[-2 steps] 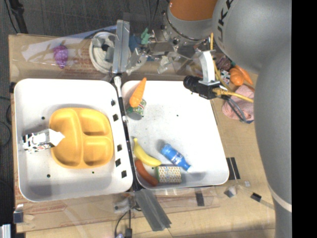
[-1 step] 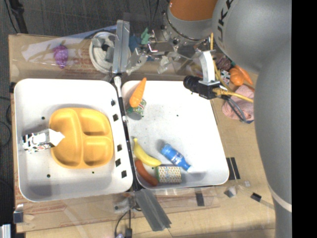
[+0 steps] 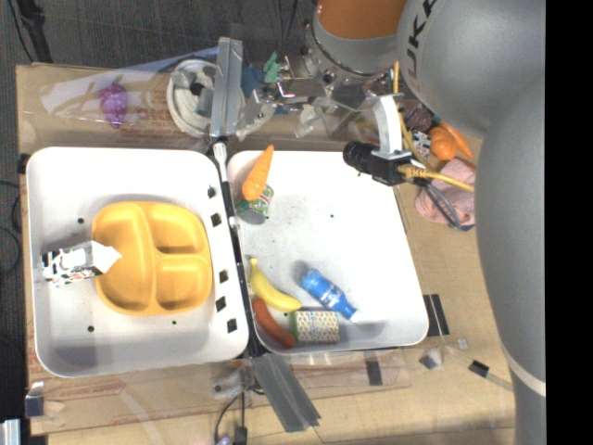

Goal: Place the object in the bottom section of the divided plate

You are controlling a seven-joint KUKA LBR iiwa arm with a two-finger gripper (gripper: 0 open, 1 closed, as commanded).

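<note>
One legible marking: "KUKA" on arm (image 3: pixel 463 54); fingers' state cannot tell.

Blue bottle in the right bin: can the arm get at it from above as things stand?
Probably yes. The blue bottle lies on its side with open bin floor above and to its right; the banana and the patterned can sit close on its lower left, which could crowd a grasp.

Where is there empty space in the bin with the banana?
Bare floor fills the middle and right of the right bin, between the carrot and the blue bottle. The near-left corner is crowded: banana, bottle, patterned can.
</note>
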